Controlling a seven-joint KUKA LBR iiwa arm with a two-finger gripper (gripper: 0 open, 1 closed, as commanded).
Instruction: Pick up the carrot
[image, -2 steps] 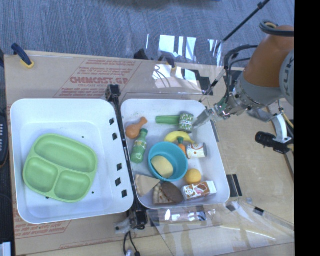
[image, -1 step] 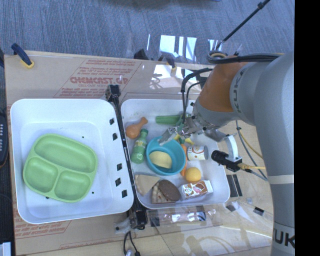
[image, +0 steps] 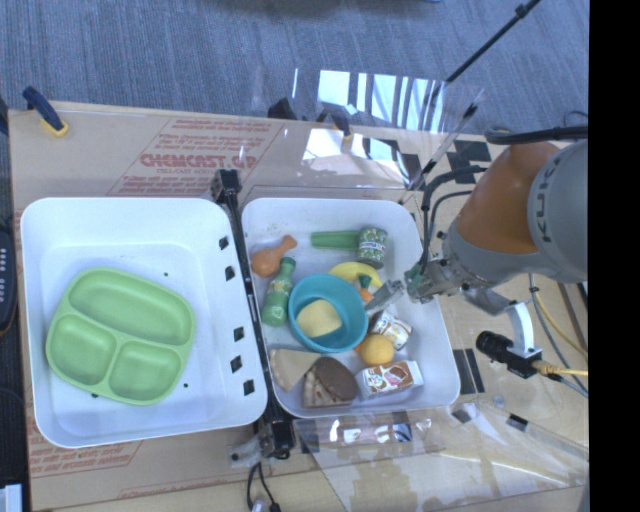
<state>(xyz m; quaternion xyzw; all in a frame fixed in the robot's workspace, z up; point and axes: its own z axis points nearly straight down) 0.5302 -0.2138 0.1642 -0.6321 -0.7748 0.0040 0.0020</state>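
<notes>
The left bin (image: 40, 300) holds a green divided plate (image: 120, 335), lying toward the bin's near left corner. The right bin (image: 330, 207) is crowded. By its left wall lie a toy chicken drumstick (image: 272, 256) and, just below it, a green bottle (image: 277, 293) standing along the wall. At the bin's middle sits a blue bowl (image: 328, 312) with a yellow piece inside it. Toward the far edge lies a long green vegetable (image: 335, 240) with a green can (image: 372, 244) touching its right end. Just beyond the bowl's far right rim lies a yellow banana (image: 356, 272), and squeezed against it an orange sliver shows that is probably the carrot (image: 367, 293), mostly hidden by the bowl and the tool. Along the near edge rest a tan wedge (image: 287, 366), a brown slice (image: 331, 381), a small carton (image: 388, 378), an orange fruit (image: 376, 350) and a small white tub (image: 392, 330). The gripper (image: 388, 295) reaches in over the bin's right wall, tip down beside the carrot; whether it is grasping or released cannot be told from here
</notes>
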